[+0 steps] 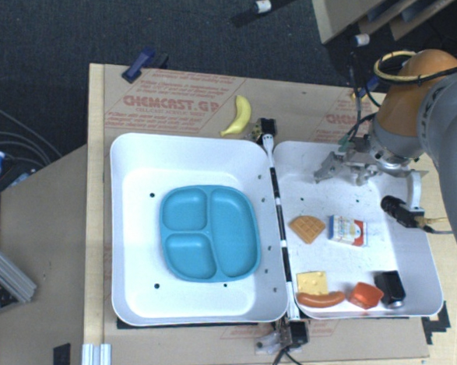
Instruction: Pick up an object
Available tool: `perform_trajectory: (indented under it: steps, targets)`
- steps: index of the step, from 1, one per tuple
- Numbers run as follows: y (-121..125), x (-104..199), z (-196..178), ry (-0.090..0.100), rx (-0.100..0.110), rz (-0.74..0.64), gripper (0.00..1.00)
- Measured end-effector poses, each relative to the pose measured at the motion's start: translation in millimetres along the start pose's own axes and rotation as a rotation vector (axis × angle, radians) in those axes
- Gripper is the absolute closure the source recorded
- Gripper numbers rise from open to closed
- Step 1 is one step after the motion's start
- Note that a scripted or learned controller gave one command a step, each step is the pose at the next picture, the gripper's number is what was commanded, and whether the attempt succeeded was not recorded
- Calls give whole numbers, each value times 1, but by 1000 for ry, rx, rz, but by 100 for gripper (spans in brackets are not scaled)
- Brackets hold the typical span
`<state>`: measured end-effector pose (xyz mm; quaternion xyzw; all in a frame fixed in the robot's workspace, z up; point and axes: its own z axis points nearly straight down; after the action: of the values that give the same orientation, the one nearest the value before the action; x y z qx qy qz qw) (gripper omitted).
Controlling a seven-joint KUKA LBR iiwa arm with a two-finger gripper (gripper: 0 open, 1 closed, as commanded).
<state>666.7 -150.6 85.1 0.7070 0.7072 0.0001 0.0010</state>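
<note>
Nearest the camera, along the front wall of the right shallow white bin point(432, 289), lie a yellow cheese wedge point(311, 282), a reddish-brown sausage point(321, 299), a red toy pepper point(366, 295) and a small black block point(390, 287), all crowded close to the rim. Just behind them, on open floor mid-bin, sit a tan waffle-like piece point(308, 228) and a small white-and-red carton point(345, 230). Either looks like light, stiff toy plastic, likely smooth; the carton's flat sides seem the surest place to pinch, and it has free room on every side, unlike the front row hemmed by the wall. The left shallow white bin point(125, 210) holds a blue three-compartment plastic plate point(209, 233). Farther back, the grey gripper point(346, 167) hovers over the right bin's rear part, well apart from every item; its fingers appear spread and hold nothing. A black fitting point(402, 211) juts near the arm. Beyond the bins, a yellow toy banana point(237, 116) rests on the counter point(99, 130).
</note>
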Motion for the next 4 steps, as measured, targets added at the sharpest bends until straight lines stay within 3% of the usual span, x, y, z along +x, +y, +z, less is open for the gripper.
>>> perform_trajectory:
  steps: [1, 3, 4]
  targets:
    - [0, 17, 0, 2, 2, 0, 0]
    - [0, 3, 0, 0, 0, 0, 0]
    - [0, 17, 0, 2, 2, -1, 0]
